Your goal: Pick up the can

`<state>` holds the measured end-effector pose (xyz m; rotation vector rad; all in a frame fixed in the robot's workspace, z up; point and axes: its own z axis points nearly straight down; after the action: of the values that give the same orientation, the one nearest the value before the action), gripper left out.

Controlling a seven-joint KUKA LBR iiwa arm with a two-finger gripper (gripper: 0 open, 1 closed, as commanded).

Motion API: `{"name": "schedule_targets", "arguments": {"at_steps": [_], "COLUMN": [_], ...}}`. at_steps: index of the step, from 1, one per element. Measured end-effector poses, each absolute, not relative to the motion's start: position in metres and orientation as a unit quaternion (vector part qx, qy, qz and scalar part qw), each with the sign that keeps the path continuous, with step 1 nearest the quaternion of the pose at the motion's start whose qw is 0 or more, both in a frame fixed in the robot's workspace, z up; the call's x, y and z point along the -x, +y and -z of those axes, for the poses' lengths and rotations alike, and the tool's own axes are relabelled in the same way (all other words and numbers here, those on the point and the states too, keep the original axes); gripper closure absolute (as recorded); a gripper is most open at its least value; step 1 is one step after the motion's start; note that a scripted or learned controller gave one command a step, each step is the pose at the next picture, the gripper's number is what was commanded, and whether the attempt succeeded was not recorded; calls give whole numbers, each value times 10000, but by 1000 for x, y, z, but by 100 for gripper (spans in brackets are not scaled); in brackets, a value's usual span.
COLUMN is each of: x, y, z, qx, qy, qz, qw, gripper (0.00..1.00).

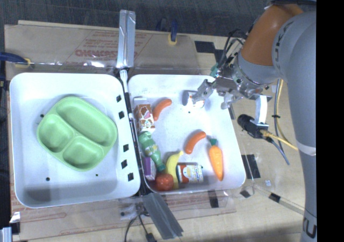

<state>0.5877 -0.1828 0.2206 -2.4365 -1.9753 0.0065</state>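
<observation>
The can (189, 173) has a red and white label and lies on its side near the front edge of the right bin (177, 82). It rests between a yellow banana (173, 163) and an orange carrot (215, 161). My gripper (201, 94) hangs over the back right part of the same bin, well apart from the can, with only bare white bin floor under it. The grey arm with its orange band (269, 31) reaches in from the right.
The right bin also holds two orange sausages (161, 107) (194, 141), a small carton (144, 117), a green bottle (150, 149), a purple item (148, 168) and a red tomato (165, 181). A green divided plate (77, 132) lies in the left bin (32, 192).
</observation>
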Motion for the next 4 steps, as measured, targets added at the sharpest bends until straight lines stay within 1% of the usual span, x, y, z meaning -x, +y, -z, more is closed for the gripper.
{"name": "schedule_targets", "arguments": {"at_steps": [1, 2, 3, 4], "x": [-526, -483, -507, -477], "y": [-182, -169, -123, -100], "z": [-111, -89, -135, -91], "qx": [8196, 8204, 7461, 8093], "qy": [-5728, -5718, -6658, -5873], "qz": [-36, -2, -15, -20], "qw": [43, 50, 21, -42], "gripper": [0, 0, 0, 0]}}
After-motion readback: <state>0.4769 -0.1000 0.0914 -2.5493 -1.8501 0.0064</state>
